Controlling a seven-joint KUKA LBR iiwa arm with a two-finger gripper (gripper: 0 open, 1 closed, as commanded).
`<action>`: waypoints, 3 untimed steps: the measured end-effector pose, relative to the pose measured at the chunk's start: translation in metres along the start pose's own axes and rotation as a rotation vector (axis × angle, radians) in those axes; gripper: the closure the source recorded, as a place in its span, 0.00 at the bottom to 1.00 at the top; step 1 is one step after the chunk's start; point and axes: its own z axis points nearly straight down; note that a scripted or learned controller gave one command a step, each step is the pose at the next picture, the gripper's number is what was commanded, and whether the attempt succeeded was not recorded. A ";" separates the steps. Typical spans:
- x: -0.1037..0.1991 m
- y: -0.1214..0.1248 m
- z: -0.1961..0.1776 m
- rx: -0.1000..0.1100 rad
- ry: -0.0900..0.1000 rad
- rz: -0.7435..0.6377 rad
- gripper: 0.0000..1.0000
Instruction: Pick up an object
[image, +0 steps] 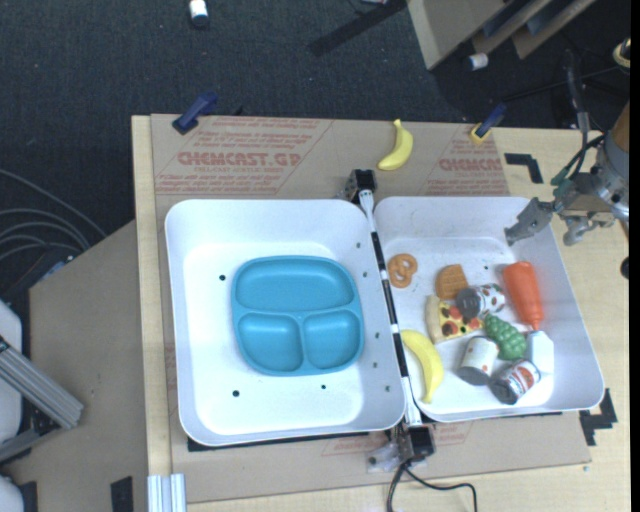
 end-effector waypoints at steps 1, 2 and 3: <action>-0.012 0.069 0.151 0.001 0.001 -0.001 0.00; -0.012 0.070 0.140 -0.002 -0.001 -0.003 1.00; -0.012 0.070 0.140 -0.001 -0.001 -0.003 0.00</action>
